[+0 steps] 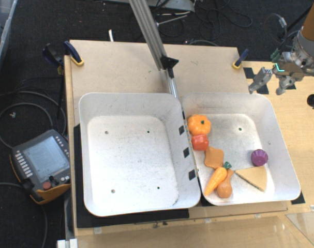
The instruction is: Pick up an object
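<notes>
arm: orange band, grey wrist | gripper [271, 83]: 2 grey metal fingers | wrist: small teal light

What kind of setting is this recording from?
Probably a robotics lab: a plywood bench clamped at its corners, loose cables across the dark floor, and a handheld robot controller lying beside two white bins, with toy food inside one.

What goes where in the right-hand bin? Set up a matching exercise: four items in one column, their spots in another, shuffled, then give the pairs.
Items:
1. pumpkin
2. purple ball
3. carrot
4. cheese wedge

Spots:
A. near the bin's front edge, left of the cheese
B. farthest back, beside the divider between the bins
C. front right part of the bin floor, below the purple item
D. right side, just above the cheese

Pairs: 1-B, 2-D, 3-A, 4-C
</notes>
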Controlling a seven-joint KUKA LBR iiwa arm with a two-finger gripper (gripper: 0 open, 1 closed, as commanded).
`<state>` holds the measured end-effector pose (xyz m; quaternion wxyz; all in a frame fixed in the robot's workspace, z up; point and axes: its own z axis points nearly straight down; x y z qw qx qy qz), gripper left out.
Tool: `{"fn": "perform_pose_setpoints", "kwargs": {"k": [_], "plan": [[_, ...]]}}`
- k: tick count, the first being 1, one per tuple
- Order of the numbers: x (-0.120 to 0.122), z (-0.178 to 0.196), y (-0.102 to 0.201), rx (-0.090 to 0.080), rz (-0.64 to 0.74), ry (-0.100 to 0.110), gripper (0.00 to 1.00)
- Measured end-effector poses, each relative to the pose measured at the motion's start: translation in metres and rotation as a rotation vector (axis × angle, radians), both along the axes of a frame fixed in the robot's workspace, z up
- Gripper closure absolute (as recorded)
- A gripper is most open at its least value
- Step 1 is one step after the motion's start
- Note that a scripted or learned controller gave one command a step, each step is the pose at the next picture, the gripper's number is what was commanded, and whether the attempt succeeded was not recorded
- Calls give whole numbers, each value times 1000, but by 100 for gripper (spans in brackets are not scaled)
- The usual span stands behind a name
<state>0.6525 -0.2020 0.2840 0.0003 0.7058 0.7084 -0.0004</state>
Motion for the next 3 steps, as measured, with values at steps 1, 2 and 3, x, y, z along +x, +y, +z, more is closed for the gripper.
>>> {"fn": "perform_pose_setpoints", "kwargs": {"k": [1,2,3], "plan": [[0,0,0,0,0,0,0],[2,-63,-3,2,-4,6,0],[-6,-110,-1,1,-4,4,0]]}}
